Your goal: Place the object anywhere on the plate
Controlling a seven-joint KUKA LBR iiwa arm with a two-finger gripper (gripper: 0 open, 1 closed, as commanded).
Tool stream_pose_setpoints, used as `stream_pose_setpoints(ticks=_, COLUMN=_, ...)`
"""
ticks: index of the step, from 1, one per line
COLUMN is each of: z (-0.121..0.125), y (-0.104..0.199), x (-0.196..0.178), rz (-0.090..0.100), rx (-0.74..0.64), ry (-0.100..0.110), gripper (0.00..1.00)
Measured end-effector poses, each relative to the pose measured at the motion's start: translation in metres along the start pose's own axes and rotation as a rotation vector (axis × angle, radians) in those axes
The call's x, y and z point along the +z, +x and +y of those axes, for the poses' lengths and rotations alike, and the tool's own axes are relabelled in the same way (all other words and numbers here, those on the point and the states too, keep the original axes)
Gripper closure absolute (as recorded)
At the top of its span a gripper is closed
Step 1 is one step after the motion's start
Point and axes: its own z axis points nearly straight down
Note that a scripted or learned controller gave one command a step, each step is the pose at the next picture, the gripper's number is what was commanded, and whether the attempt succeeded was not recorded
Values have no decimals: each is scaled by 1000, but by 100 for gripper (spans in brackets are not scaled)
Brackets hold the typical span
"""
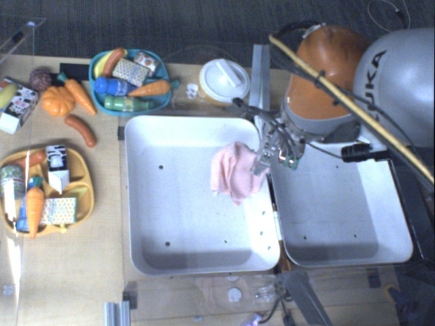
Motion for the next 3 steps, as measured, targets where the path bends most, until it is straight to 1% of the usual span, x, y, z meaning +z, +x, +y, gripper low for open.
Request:
stream_pose_setpoints(ticks=1, z=31, y=32, x=-8, rz=-1, rx=-377, ry=-1, gripper=100)
stream_pose_setpoints(ticks=2, z=72, y=63, x=-10, rz=-1, rx=-381, ry=-1, gripper=100)
stream_pose_setpoints(ticks=3, z=72, y=63, x=-10, rz=-2, rx=-381, ry=-1, gripper=0)
